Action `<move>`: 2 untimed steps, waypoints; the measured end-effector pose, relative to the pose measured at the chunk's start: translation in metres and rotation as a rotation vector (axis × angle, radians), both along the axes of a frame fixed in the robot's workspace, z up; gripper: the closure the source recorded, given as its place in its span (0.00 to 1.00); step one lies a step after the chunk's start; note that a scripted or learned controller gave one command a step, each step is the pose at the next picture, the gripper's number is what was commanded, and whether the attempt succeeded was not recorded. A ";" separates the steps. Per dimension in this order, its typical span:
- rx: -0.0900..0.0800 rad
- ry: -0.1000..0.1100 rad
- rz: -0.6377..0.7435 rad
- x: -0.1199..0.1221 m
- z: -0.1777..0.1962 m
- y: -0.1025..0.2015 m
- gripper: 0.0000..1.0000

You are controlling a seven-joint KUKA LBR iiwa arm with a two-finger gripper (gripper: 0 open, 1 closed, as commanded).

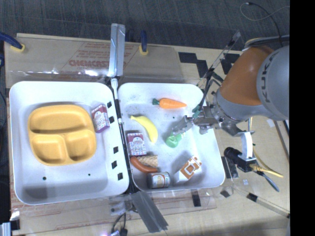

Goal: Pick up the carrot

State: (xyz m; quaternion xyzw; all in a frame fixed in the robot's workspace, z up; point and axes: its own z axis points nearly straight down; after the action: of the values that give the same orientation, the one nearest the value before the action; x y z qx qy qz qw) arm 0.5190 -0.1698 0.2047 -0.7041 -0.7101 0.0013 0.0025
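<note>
The carrot [170, 103] lies in the right bin [209, 173], towards its far side and well inside the far rim. Its long axis runs left to right, with the green top at the left end and the orange tip pointing right. Nothing touches it.

The gripper [179, 129] hangs over the same bin, nearer than the carrot and slightly to its right, so the carrot lies farther away and a little to the left of it. It sits just above a small green thing [173, 141], close to it, but whether they touch I cannot tell. The fingers merge with the grey metal around them, so I cannot tell whether they are spread or pressed together, and nothing is seen pinched. To my eye the carrot is not yet picked up. The next move would call for a short shift to the far side, closing across the carrot's short width.

The right bin also holds a banana [146, 126] left of the gripper, a red packet [136, 143], a sausage-like piece with a cone [144, 162], a can [159, 180] at the near rim and an orange-and-white box [190, 167].

The left bin [19, 181] holds a yellow tray [61, 132] with three compartments, and a second red packet [100, 117] just beside its right edge.
</note>
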 end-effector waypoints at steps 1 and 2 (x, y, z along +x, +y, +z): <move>0.001 -0.001 0.182 -0.019 -0.095 -0.039 0.00; 0.000 -0.001 0.187 -0.018 -0.085 -0.038 1.00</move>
State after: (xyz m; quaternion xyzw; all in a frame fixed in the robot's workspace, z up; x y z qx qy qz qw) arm 0.5008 -0.2080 0.1193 -0.6347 -0.7727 0.0012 0.0023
